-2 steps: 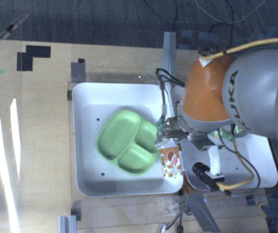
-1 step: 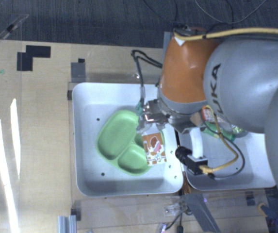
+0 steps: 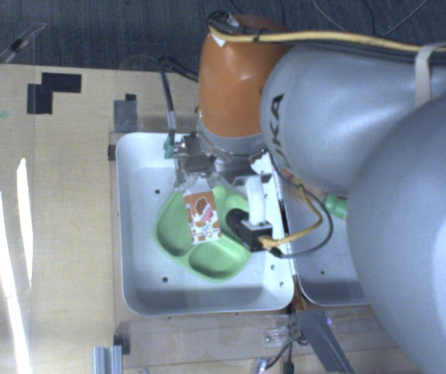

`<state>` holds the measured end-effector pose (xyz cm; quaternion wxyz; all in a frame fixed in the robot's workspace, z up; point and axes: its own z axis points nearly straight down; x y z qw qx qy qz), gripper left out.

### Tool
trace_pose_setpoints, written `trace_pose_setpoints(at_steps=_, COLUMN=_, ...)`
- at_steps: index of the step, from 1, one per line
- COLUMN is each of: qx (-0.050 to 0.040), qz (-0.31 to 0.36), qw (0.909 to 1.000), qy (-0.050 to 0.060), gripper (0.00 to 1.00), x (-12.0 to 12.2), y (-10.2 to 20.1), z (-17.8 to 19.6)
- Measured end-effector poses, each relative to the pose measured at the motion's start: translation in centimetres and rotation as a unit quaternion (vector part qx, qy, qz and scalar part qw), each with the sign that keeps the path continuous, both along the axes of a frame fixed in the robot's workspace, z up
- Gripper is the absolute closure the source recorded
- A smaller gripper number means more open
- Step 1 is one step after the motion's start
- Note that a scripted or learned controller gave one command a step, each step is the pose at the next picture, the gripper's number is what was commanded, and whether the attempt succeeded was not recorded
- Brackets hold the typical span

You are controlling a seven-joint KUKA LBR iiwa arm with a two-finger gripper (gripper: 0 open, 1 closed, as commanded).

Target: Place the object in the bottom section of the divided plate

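Tan bench point(image 3: 51, 232), two white bins point(image 3: 137, 232), right one mostly hidden

The green divided plate point(image 3: 177, 228) lies in the left white bin point(image 3: 137, 209). The gripper point(image 3: 195, 179) hangs above the plate, with a small red-and-white printed packet point(image 3: 202, 217) directly beneath it over the plate's centre.

The arm point(image 3: 347, 115) runs off the right and bottom edges and hides most of the right bin point(image 3: 331, 291). The green divided plate point(image 3: 177, 228) has its upper right part tucked under the wrist. The print on the small carton point(image 3: 201, 216) is too blurry to read.
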<state>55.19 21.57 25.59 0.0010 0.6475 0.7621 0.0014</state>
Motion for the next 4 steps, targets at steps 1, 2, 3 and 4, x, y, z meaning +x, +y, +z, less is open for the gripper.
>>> trace_pose_setpoints(at_steps=1, qx=-0.0005, qz=0.023, qw=0.9997, qy=0.002, gripper=1.0, x=1.3, y=-4.9, z=-7.3)
trace_pose_setpoints(at_steps=2, qx=0.0029, qz=0.129, qw=0.9917, qy=-0.009, gripper=1.0, x=-4.0, y=-5.8, z=-11.6)
trace_pose_setpoints(at_steps=3, qx=0.0004, qz=0.012, qw=0.9999, qy=-0.002, gripper=1.0, x=-3.9, y=-4.0, z=-9.1)
trace_pose_setpoints(at_steps=4, qx=0.0, qz=0.011, qw=0.9999, qy=0.0, gripper=0.0, x=-3.9, y=-4.1, z=-9.2)
